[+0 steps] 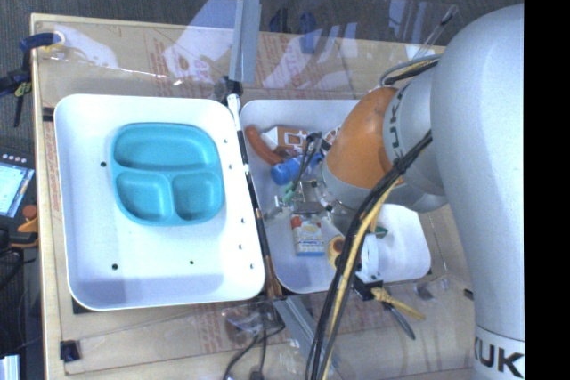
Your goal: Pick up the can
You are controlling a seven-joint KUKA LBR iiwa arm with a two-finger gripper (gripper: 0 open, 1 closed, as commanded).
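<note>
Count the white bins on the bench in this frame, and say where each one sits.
2. The left bin lies in the open and holds a teal divided tray. The right bin adjoins it on the right, largely covered by the arm.

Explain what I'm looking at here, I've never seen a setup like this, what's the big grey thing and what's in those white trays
The big grey thing is a robot arm with an orange band, reaching in from the right. One camera above the bench looks down at a slant. Two shallow white bins sit side by side. The left bin holds a blue divided tray. The right bin holds small clutter: a blue piece, a reddish-brown object and a small labelled item, possibly the can it should pick up. Its pincer is low among these; whether it grips anything is unclear.
</note>
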